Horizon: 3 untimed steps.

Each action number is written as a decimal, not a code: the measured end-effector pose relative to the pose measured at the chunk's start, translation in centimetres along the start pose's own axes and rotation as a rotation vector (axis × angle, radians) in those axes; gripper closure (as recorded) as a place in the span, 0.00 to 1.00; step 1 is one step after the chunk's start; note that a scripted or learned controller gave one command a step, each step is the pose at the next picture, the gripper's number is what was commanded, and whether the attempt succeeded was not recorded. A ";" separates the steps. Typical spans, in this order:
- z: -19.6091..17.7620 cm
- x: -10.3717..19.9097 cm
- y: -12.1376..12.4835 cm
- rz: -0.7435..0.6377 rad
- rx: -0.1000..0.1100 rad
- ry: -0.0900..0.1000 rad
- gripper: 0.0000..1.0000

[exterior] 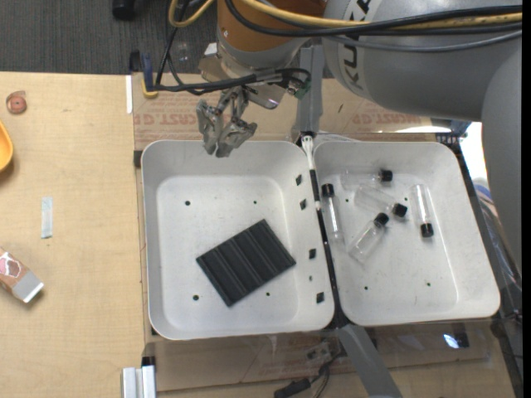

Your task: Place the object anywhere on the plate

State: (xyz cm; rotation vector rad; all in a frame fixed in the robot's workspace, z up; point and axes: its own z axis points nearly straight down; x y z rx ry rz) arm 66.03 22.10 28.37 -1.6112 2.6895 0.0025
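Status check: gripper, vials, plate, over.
Gripper above left bin's back rim, nothing between fingers. Vials lying in right bin. Dark ribbed plate in left bin, unobstructed.

A dark ribbed plate (246,262) is lying flat on the floor of the left bin (166,305), turned at an angle so its corners are pointing roughly near, far, left and right. It is sitting slightly near of the bin's middle, apart from all four walls. In the right bin (465,297), several clear vials with black caps (372,230) are lying on their sides, scattered across the far-left half of the floor. One long vial (329,210) is resting along the left wall, another (424,213) is lying further right, and loose-looking black caps are sitting between them.
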 end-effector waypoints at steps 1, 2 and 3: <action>-1.7 0.4 -0.2 -0.196 0.000 0.000 1.00; -2.7 0.4 -0.4 -0.189 0.001 -0.007 1.00; -3.0 0.3 -0.1 -0.357 -0.002 0.001 1.00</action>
